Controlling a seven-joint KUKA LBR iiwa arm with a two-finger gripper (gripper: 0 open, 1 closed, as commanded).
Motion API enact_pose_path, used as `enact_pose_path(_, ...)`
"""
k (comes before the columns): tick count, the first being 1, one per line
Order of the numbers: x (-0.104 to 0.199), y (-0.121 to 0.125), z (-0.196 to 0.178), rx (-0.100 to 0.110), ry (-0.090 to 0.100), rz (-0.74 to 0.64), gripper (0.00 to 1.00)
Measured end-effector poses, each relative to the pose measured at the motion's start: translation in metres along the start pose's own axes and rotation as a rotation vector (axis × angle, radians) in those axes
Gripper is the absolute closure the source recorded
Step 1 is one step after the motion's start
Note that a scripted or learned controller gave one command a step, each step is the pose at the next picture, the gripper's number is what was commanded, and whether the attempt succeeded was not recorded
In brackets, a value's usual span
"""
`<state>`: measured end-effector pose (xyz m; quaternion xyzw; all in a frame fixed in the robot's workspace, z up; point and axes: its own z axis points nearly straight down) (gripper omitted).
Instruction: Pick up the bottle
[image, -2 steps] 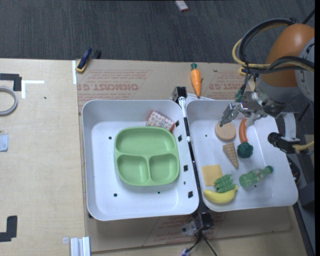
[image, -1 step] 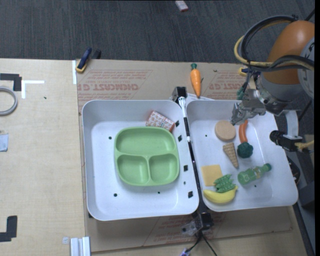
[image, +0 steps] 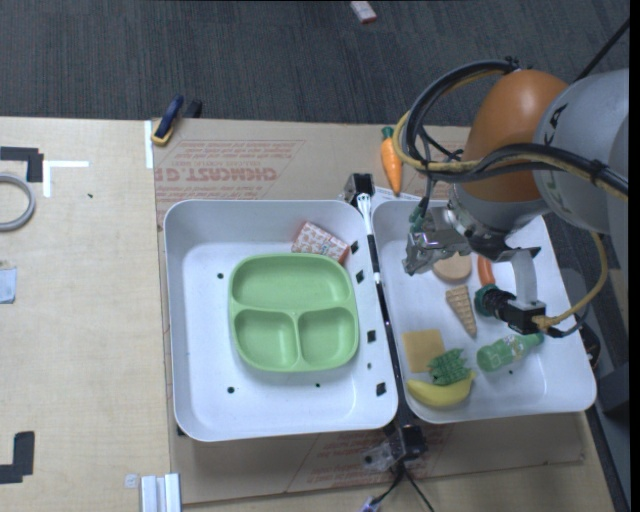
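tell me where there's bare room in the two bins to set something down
Left bin: bare floor around the green divided plate, widest along its left and near walls. Right bin: crowded near the front with the bottle, banana and cheese slice; the arm covers its far half.

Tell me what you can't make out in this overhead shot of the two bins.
- Gripper: the wrist hangs over it in the camera view, so its state is unreadable.
- Round tan item in the right bin: partly under the gripper, type unclear.
- Green bottle: small; whether the arm's cable touches it is unclear.
- Patterned packet: its lower edge is hidden behind the green tray.
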<state>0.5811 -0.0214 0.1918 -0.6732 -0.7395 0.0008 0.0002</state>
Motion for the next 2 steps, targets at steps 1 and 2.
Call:
enact_pose_path(1, 0.055, -0.048, 0.000, 0.001, 0.001, 0.217, 1.00)
enact_pose_path(2, 0.152, -0.074, -0.005, 0.002, 0.000, 0.101, 1.00)
